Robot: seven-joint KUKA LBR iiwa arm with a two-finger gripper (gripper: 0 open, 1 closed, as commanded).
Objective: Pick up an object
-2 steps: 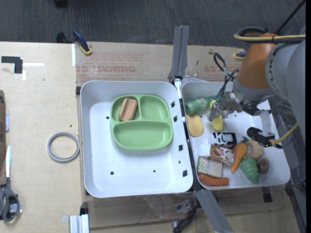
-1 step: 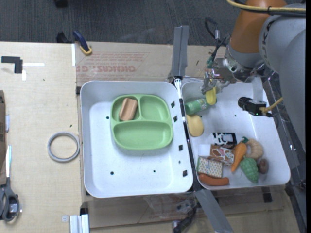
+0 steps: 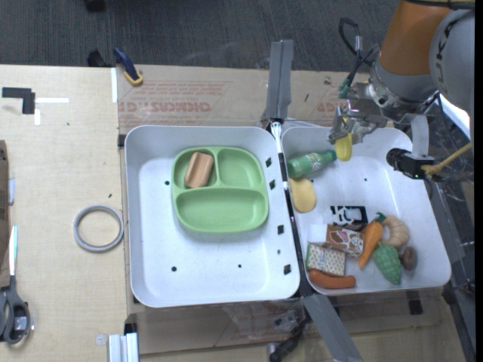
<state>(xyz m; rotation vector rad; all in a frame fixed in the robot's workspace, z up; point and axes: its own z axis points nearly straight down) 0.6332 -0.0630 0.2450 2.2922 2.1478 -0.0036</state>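
A: Where's the gripper (image 3: pixel 346 136)?

B: Over the right bin's (image 3: pixel 423 202) far edge, near its left corner. Its fingers look clenched on a small yellow piece (image 3: pixel 344 149), though the view is poor there.

A: And beside it?

B: A green bottle (image 3: pixel 310 162) lies just left of it, a yellow fruit (image 3: pixel 303 195) nearer. A carrot (image 3: pixel 370 242), sausage (image 3: pixel 331 280) and packets (image 3: pixel 327 259) crowd the near edge.

A: The left bin (image 3: pixel 151 225)?

B: A green tray (image 3: pixel 221 189) holding a bun (image 3: pixel 199 169) in its far left compartment.

Two bins (image 3: pixel 143 225), one plate (image 3: pixel 221 213)
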